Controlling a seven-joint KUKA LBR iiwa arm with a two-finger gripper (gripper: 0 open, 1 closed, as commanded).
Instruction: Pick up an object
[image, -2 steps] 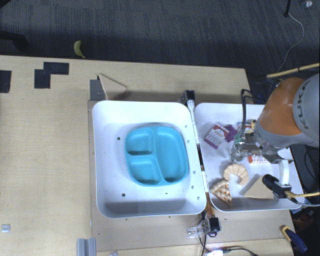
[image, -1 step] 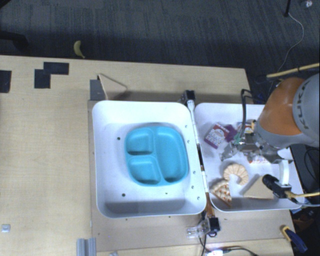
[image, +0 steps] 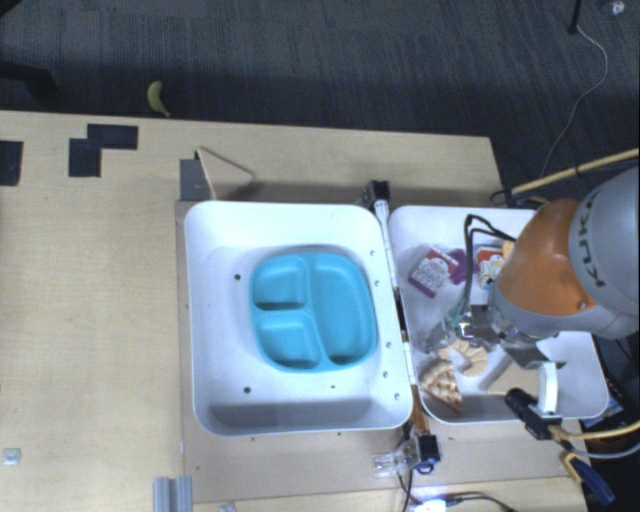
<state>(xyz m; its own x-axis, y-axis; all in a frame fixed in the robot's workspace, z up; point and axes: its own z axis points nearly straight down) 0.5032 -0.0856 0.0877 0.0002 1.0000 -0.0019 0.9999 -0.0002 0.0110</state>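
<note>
A tan bench is marked at far left with black tape patches. The left white bin contains a blue three-compartment tray, lying flat at the bin's centre with its long axis running from upper left to lower right; the single large compartment is placed toward the right bin, the two small ones toward the left. In the right white bin, a small purple-and-white packet is seen near the upper left corner, tilted, and tan, pastry-like items are gathered at the lower left. The grey arm with its orange band is extended from the right over this bin, wrist directed down and leftward. The gripper is positioned just above the tan items; whether its fingers are apart or together cannot be told.
</note>
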